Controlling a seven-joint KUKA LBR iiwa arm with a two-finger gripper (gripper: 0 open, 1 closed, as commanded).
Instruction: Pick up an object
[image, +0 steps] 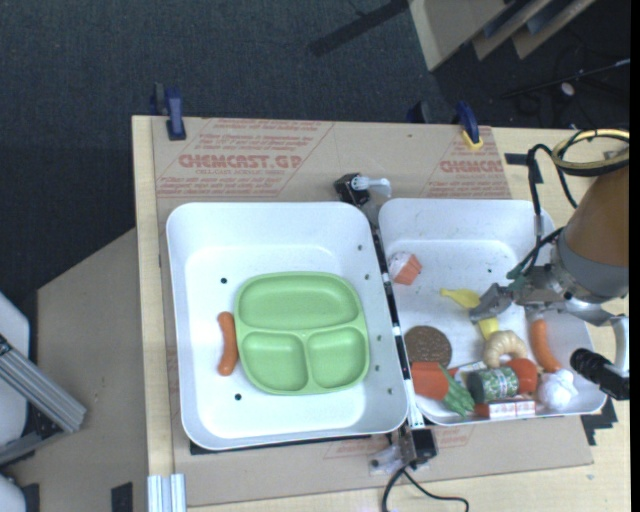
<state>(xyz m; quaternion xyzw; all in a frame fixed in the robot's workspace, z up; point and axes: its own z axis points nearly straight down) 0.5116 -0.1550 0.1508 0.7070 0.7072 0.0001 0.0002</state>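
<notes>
Task objects: a jumble of small toy foods lies in the right bin (440, 215), mostly crowded toward its near edge.
Banana (460, 296): small, yellow, curved, lying alone on bare bin floor just left of the gripper.
Gripper (497, 303): dark metal, low over the right bin; its tips sit just beside the banana and over a yellow piece (488, 327), and whether the fingers are spread or pressed together cannot be told.
Hard to make out: the yellow piece under the tips is partly covered, its shape unclear.
Near pile: a tan, lumpy croissant-like piece (504, 346), an orange carrot (544, 343), a round brown cookie-like disc (427, 344), a red block (430, 380), a green leafy piece (458, 397), a dark can with a green label (497, 383), and a white rounded piece (556, 390), several touching or overlapping.
Apart: an orange-and-white wedge (405, 267) near the bin's left wall.
Arm (600, 235): grey with an orange band, cut off by the right edge.
Left bin (200, 240): white, glossy, rounded corners, holding a matte green tray (300, 332) with three compartments.
Sausage (228, 343): orange, slender, lying on the bin floor just left of the tray.
Bench (250, 150): brown board printed with red lettering, blue clamps at the far edge.
</notes>
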